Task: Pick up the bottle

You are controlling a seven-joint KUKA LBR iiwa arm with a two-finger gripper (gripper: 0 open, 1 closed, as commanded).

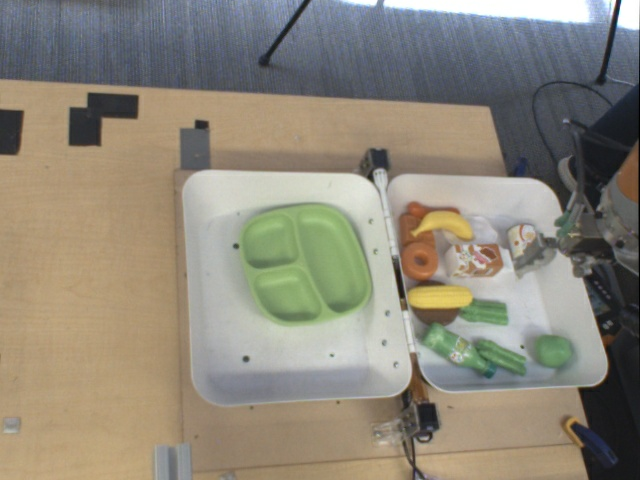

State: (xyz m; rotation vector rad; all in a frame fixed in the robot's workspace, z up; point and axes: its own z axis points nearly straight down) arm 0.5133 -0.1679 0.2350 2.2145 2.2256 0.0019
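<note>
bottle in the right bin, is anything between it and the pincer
Nothing visible blocks it. The pincer sits at the right bin's upper right, and the green bottle lies near the front edge. The bin floor between them looks open. A green pepper lies close against the bottle's right side and may crowd a grasp.

Place: robotics lab
Evidence: black tripod legs point(296, 20) on grey carpet point(150, 28); pale wooden bench point(90, 298); two shallow white plastic bins point(215, 368)

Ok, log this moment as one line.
gripper: over right bin, near its far-right side | bottle: lying in right bin, ungrasped | green tray: left bin
</note>
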